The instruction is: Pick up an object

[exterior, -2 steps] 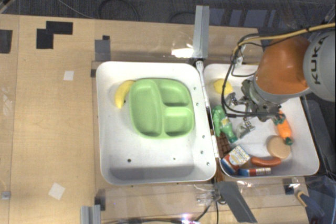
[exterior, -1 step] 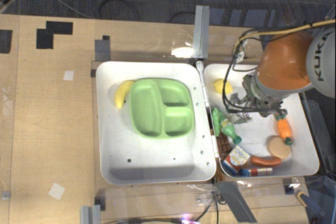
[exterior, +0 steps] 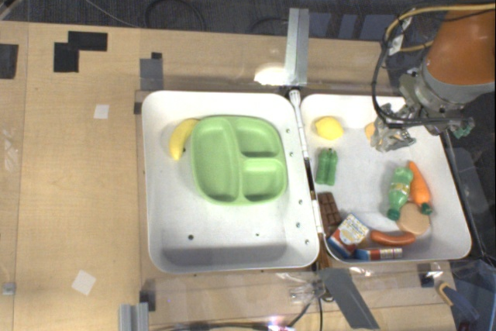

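The gripper [exterior: 391, 137] hangs over the back part of the right bin [exterior: 353, 167], close to its far wall, with the grey wrist and orange band rising to the right above it. From this slanted view I cannot tell whether it is spread or drawn together, and nothing can be seen held in it.

Just to its left, almost touching in this view, a small yellow-orange bit [exterior: 370, 131] peeks out; it is too small to name. Further left along the same back strip lies a lemon [exterior: 328, 128], near the divider between the bins, with bare white floor between it and the tool.

Toward the front of the bin, below the tool, a green bottle [exterior: 400, 193] lies with its long axis running roughly front to back, tilted a little, cap end toward the tool. A carrot [exterior: 419, 187] lies just beside it on the right, nearly parallel. These two are the nearest sizeable things, so a short move toward the front would bring the tool over them, and closing across the bottle's narrow width would suit its lie.

Left of centre a smaller green bottle [exterior: 326, 167] lies near the divider, well apart from the tool. At the front edge sit a sausage [exterior: 386, 237], a chocolate bar [exterior: 331, 211] and a small packet [exterior: 351, 229], clustered together.

The left bin [exterior: 167, 236] holds a green tray [exterior: 236, 159] and a banana [exterior: 181, 137].
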Robot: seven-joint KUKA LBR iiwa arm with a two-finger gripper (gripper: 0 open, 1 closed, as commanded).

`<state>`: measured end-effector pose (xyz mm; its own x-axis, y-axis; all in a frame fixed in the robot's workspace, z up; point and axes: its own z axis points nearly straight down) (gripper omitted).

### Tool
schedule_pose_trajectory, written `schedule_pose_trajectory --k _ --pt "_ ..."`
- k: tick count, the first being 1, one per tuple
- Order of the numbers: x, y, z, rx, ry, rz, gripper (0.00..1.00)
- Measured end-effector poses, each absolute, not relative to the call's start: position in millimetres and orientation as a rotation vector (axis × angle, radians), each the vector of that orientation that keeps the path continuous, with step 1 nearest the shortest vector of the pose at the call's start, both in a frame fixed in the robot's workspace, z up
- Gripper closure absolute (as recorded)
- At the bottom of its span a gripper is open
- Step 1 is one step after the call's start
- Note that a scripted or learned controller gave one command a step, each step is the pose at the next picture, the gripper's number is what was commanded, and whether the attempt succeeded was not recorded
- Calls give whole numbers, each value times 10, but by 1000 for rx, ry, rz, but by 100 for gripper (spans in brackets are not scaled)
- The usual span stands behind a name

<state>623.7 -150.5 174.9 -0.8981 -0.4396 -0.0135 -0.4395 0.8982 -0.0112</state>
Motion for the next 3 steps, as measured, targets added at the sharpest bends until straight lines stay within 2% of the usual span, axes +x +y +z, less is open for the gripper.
schedule_pose_trajectory --k 1,2,3 --pt "6230 -1470 1719 -711 3048 -5 0" --pt "5920 -2034 926 -650 3066 -2 0" --pt "5834 -2038 893 -736 3039 -7 0"
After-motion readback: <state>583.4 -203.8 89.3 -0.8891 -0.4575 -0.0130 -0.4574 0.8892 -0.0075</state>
